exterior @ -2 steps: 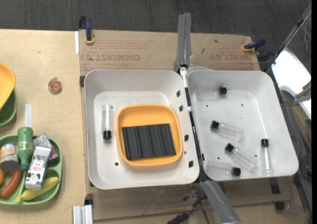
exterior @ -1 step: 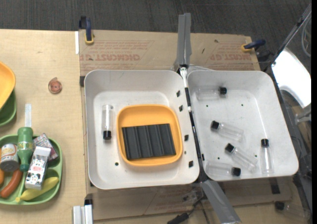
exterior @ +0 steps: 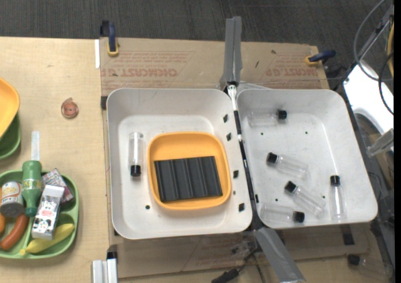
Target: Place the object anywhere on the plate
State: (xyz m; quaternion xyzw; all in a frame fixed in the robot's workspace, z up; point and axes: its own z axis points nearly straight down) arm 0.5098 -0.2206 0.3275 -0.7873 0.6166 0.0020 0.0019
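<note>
Presently, whether the tool is open, closed or gripping anything cannot be told, so places are given among the things themselves.

Left bin (exterior: 119, 213): shallow, white, smooth plastic with rounded corners. In it sits a plate (exterior: 187, 141), orange, squarish with soft corners and a raised rim. A black ridged slab (exterior: 188, 178) with lengthwise grooves covers most of the plate's middle.

One vial (exterior: 135, 150) lies on the bin floor just beside the plate's left rim and off the plate. It is a clear tube, lying lengthwise, with its black cap at the near end.

Right bin (exterior: 362, 169): same white shell, touching the left bin along a hinged seam. Five more clear, black-capped vials are scattered inside:
- one near the far wall (exterior: 276, 115)
- two slanted around the middle (exterior: 287, 163) (exterior: 303, 195)
- one lying straight by the right wall (exterior: 336, 195)
- one at the near edge (exterior: 286, 216)

Both bins rest on a cardboard sheet (exterior: 163, 70), brown with red print, held by two clamps (exterior: 110, 41) (exterior: 319, 57) at its far corners.

The desk (exterior: 50, 75) is pale wood grain. At its near left stands a green tray (exterior: 67, 233) holding toy foods.
</note>
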